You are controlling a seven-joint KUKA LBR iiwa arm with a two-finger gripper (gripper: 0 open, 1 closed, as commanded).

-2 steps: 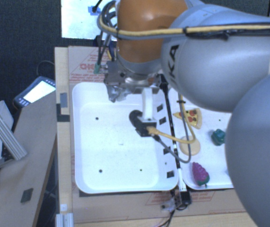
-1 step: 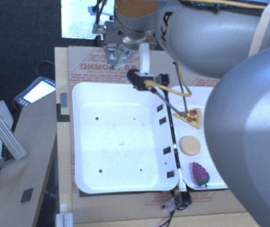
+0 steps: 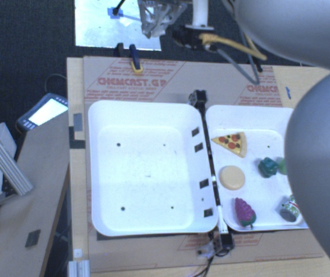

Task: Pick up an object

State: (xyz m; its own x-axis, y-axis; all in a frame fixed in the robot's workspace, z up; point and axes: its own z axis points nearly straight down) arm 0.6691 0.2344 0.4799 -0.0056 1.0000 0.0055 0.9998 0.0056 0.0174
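Here the grey arm (image 3: 321, 154) hides the right bin's (image 3: 257, 117) far side; the tool's (image 3: 153, 25) state is unreadable

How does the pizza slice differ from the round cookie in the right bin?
The pizza slice is a triangle; the cookie is round. The pizza slice has red and green spots on yellow; the cookie is plain pale tan. The pizza slice lies nearer the far rim, the cookie closer to the middle. Both lie flat in the right bin.

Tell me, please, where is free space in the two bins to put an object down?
The left bin offers bare floor from its outer wall to the divider. The right bin is crowded: pizza slice, round cookie, purple grapes, green toy.
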